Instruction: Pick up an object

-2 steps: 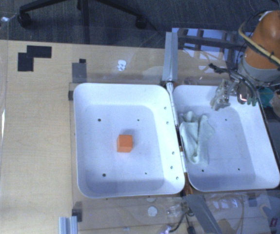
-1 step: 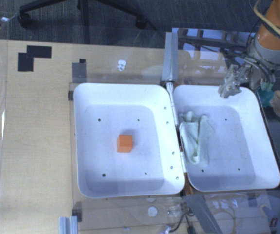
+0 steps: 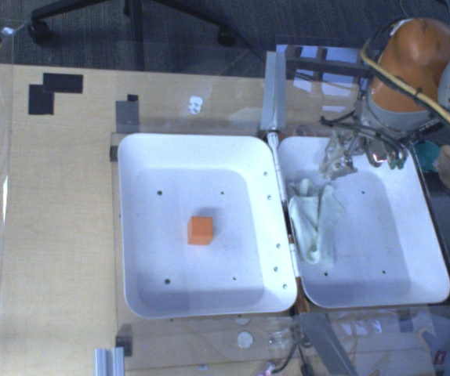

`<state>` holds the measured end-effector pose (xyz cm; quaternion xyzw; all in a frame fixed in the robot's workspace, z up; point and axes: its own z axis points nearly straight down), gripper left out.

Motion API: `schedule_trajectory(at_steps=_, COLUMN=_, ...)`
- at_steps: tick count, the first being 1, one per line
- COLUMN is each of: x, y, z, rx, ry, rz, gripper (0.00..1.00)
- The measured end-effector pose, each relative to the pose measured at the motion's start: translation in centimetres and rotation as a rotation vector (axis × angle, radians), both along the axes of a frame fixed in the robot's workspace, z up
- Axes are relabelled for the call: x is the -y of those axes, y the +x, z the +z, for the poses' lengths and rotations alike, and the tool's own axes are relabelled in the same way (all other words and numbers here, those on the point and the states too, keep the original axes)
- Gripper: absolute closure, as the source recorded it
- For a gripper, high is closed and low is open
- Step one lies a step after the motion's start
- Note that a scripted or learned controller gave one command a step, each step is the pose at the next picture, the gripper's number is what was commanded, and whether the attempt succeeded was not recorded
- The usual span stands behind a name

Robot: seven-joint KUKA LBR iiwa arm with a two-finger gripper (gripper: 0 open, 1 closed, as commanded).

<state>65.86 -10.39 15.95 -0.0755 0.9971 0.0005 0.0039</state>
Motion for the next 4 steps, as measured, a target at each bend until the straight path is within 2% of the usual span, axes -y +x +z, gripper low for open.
schedule_trajectory(at_steps=1, x=-0.2, y=0.3, z=1.4, rx=0.011, ry=0.002, rz=-0.001, gripper=1.0)
schedule_trajectory(at_steps=2, x=-0.9, y=0.6, z=9.6, rx=0.005, ry=-0.002, rz=0.091, gripper=1.0)
schedule_trajectory(at_steps=3, x=-0.6, y=-1.0, z=1.0, rx=0.0, ry=-0.002, rz=0.233, gripper=1.0)
schedule_trajectory(at_steps=4, x=-0.1, y=-0.2, z=7.9, rx=0.004, ry=-0.003, rz=0.307, gripper=1.0)
